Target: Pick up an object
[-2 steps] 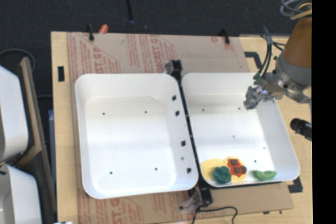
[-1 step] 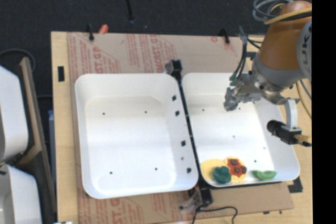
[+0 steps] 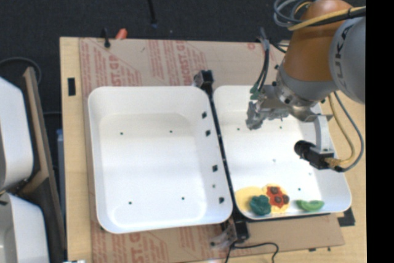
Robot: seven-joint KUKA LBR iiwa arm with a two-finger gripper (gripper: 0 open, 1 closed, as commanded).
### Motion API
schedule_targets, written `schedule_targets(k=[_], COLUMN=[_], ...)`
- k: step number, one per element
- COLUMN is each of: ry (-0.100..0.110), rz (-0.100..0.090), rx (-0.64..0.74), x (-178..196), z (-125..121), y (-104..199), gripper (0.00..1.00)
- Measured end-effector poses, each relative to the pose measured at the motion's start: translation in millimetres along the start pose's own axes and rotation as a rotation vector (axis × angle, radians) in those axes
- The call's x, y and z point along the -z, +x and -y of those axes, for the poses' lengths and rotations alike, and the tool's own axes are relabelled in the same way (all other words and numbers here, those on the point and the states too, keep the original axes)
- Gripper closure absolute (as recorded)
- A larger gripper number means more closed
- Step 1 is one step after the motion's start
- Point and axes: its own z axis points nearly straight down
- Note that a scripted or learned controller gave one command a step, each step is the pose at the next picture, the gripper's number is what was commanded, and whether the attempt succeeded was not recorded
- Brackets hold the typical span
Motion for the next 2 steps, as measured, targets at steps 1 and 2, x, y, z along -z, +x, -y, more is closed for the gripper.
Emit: schedule_targets(k=[1,2], ry=[0.002,0.000], rz=[0.000,0.000], rx=[0.000,0.001], x=[-12.9,-0.7], z=[-2.8,-3.7], y=[48.9,103.1], gripper=[1.00,1.00])
